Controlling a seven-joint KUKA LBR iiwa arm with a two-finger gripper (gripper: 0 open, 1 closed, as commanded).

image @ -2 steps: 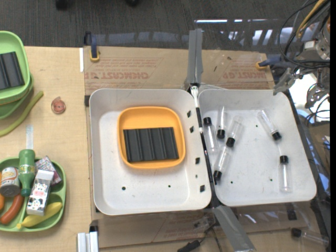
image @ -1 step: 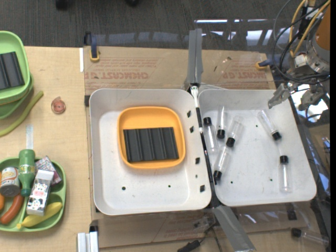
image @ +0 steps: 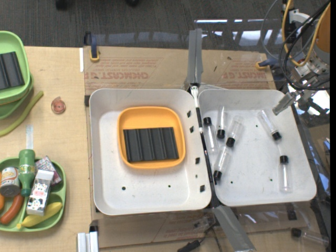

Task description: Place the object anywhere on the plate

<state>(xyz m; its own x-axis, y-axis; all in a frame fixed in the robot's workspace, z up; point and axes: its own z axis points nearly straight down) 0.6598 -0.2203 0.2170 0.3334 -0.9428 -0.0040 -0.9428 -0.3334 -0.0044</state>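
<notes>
Camera view, from the near edge: at the near left of the bench (image: pixel 58 140) a green tray (image: pixel 56 210) is seen, filled with toy food and a small green bottle (image: pixel 26 168). Beside it, two white bins are placed side by side.

In the left bin (image: pixel 147 193) an orange plate (image: pixel 122 126) is laid, and a black ribbed slab (image: pixel 150 144) is resting on its middle. No tube is lying on the plate.

In the right bin (image: pixel 252 185) six clear tubes with black caps are scattered. Nearest, one tube (image: pixel 284 173) is lying close to the right wall, and another (image: pixel 220 165) is lying close to the left wall. Farther back, three tubes (image: pixel 221 124) are grouped near the left wall, close to each other. One more tube (image: pixel 269 125) is lying alone, tilted, toward the far right corner.

Above that far right corner the gripper (image: pixel 284 104) is held, near the lone tube but apart from it. Whether it is spread or pressed together cannot be told, and nothing is seen in its grasp. The arm (image: pixel 320 35) is reaching in behind it, with cables around.

At the far left a second green tray (image: pixel 21 51) is cut by the edge.
</notes>
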